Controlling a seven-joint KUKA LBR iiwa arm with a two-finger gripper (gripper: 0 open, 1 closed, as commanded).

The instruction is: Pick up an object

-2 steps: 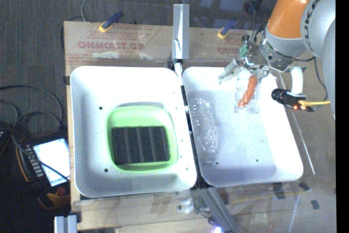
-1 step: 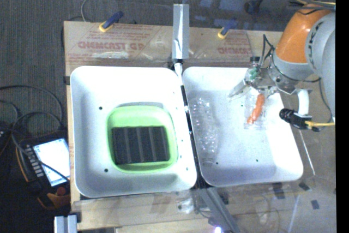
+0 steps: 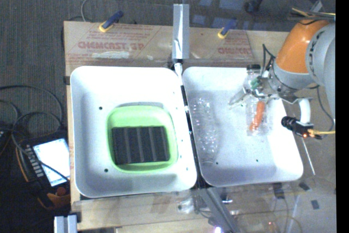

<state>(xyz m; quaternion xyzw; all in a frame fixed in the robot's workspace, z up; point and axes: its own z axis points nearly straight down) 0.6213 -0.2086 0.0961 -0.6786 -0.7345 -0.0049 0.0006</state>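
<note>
In the right bin (image 3: 283, 169) lies an orange, carrot-like object in a clear wrapper (image 3: 258, 115), toward the bin's upper right. My gripper (image 3: 256, 86) hangs directly above its upper end, under the orange-banded wrist (image 3: 297, 54). The wrapper's crinkled top reaches up to the gripper, and whether they touch is unclear. A clear plastic bottle (image 3: 204, 124) lies along the same bin's left side, well apart from the gripper.
The left bin (image 3: 87, 90) holds a green tray with a dark slotted insert (image 3: 140, 143). A metal post (image 3: 180, 35) stands at the back between the bins. A black and orange cable fitting (image 3: 297, 126) sits over the right bin's right rim.
</note>
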